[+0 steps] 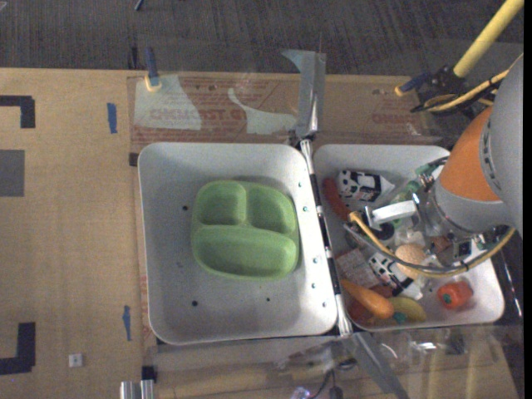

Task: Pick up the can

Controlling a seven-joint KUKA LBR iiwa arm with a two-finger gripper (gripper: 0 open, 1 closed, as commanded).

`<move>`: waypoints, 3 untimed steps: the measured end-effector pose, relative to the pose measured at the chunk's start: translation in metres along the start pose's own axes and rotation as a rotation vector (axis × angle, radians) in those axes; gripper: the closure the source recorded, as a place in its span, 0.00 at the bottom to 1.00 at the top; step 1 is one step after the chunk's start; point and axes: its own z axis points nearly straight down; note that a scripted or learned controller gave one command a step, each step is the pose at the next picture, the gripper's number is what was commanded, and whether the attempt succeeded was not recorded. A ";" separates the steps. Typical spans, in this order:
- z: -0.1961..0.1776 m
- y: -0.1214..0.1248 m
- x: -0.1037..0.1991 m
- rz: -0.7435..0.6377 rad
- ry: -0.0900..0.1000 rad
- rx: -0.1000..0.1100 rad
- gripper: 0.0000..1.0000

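Reaching in from three o'clock, the grey arm (507,131) with its orange band (467,173) lowers the claw (416,239) into the right-hand white bin (490,306), where clutter hides whether it is wide or narrow, so that cannot be told. The bin holds a black-and-white patterned toy (359,186), an orange carrot shape (367,299), a yellow rounded piece (407,309) and a small red-orange fruit (455,295); the can cannot be picked out among them. At nine o'clock, the smooth left bin (166,223) carries a matte green divided plate (245,229) on the cardboard-covered tabletop (66,223).
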 end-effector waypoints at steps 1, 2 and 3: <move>0.051 0.020 -0.024 -0.012 0.004 -0.003 1.00; -0.050 0.029 0.047 -0.077 0.003 -0.003 1.00; -0.059 0.028 0.047 -0.081 0.001 -0.002 1.00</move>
